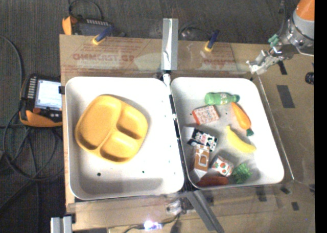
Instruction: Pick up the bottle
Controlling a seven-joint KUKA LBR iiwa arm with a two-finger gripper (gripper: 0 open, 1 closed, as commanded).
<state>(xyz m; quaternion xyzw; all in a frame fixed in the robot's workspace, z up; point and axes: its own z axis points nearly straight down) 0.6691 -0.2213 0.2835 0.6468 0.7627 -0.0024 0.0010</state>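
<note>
The arm runs off the top right corner, and its gripper [259,64] hangs past the right bin's [265,105] far right corner, too small to tell whether it is released or clenched. Inside that bin the green bottle [220,98] lies on its side by the far wall, with a carrot [242,116], banana [239,140] and small cartons [205,115] nearer. A yellow tray [112,127] sits in the neighbouring bin [76,176].

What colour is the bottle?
Green, seen in the camera view: the bottle lies in the right bin.
</note>
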